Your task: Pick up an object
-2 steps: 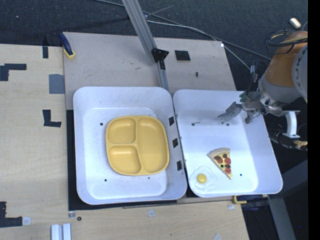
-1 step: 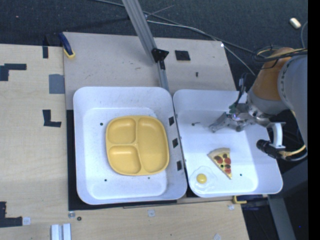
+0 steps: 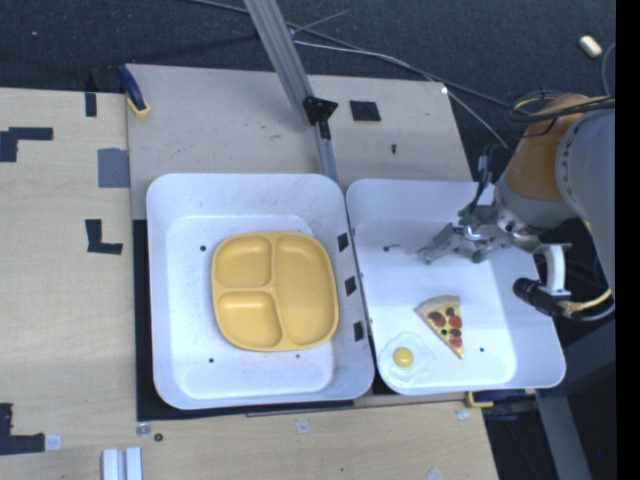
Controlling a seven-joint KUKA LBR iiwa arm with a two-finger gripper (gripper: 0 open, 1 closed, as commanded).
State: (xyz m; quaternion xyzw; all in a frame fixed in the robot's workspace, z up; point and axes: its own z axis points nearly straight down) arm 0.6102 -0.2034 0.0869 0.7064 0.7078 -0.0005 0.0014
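Observation:
A toy pizza slice (image 3: 445, 324) lies in the right bin (image 3: 400, 213), towards its front. A small fried-egg toy with a yellow centre (image 3: 403, 357) sits just left of it at the front edge. A yellow divided plate (image 3: 275, 290) rests in the middle of the left bin (image 3: 165, 268). My gripper (image 3: 455, 252) hangs over the right bin's back right part, behind the pizza slice and apart from it. Its fingers (image 3: 431, 250) are spread open with nothing between them.
The grey arm with its orange band (image 3: 535, 163) comes in over the right bin's right rim. A metal pole (image 3: 290, 58) slants down to the gap between the bins. Cables (image 3: 560, 303) hang beside the wrist.

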